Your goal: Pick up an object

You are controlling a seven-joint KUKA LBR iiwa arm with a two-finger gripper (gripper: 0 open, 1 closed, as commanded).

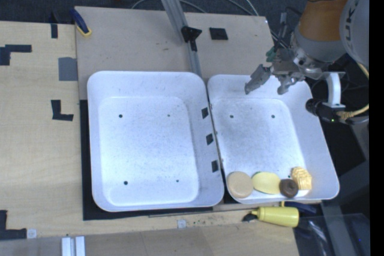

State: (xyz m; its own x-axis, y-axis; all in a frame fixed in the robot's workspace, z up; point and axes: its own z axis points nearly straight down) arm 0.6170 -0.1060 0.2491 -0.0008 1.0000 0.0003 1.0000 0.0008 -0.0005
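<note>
The end effector point(269, 84) hovers over the right bin's point(318, 147) far edge — fingers spread, gripping nothing — well apart from the tan disc point(240, 184).

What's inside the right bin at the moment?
Four small things sit along the right bin's near edge: a tan disc, a yellow oval piece, a dark round piece partly covering it, and a yellow block.

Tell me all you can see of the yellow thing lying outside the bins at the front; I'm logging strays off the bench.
The yellow object lies on its side just beyond the near rim of the right bin, below the cluster of small items in that bin's corner. It looks like smooth plastic, elongated and roughly cylindrical, with a dark tip at its left end. It rests outside the bin, close against the rim; whether it touches it cannot be told. Nothing grips it.
</note>
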